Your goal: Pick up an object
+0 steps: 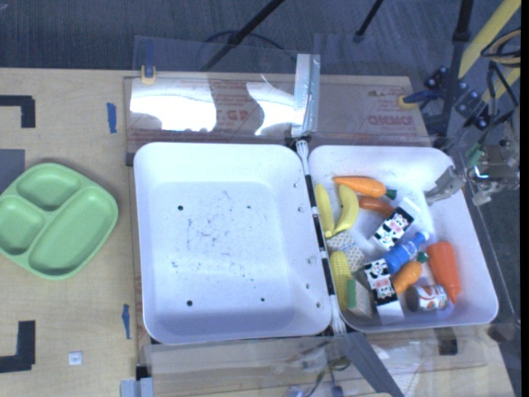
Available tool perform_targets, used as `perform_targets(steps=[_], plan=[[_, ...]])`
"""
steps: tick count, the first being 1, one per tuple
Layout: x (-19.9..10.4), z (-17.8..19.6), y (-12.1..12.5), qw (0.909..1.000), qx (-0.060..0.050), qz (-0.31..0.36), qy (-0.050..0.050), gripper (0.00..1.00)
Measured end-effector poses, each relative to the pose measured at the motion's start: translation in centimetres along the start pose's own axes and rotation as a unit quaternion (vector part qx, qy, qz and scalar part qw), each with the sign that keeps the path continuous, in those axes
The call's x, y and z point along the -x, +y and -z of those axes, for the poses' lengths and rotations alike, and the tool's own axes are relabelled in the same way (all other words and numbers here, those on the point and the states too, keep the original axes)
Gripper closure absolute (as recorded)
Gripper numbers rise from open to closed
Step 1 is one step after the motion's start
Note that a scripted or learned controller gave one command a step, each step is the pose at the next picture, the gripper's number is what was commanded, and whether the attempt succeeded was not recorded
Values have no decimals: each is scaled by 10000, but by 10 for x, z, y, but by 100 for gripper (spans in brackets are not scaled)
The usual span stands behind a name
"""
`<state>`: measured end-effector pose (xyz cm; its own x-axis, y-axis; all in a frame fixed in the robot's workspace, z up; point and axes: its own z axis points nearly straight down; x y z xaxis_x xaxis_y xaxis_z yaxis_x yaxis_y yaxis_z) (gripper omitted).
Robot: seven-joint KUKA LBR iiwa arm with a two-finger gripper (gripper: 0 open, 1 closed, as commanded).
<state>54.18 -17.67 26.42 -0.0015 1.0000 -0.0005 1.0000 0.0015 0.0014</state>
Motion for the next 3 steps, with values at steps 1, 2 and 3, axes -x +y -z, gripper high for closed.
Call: perform_targets(steps=[1,2,3], plan=[[12,-144,-56,9981,58,-608,-22,0],[-13,-159,-52,9998,196,-38,-85,0],[-8,-144,-50,9995,261,-64,-143,100]])
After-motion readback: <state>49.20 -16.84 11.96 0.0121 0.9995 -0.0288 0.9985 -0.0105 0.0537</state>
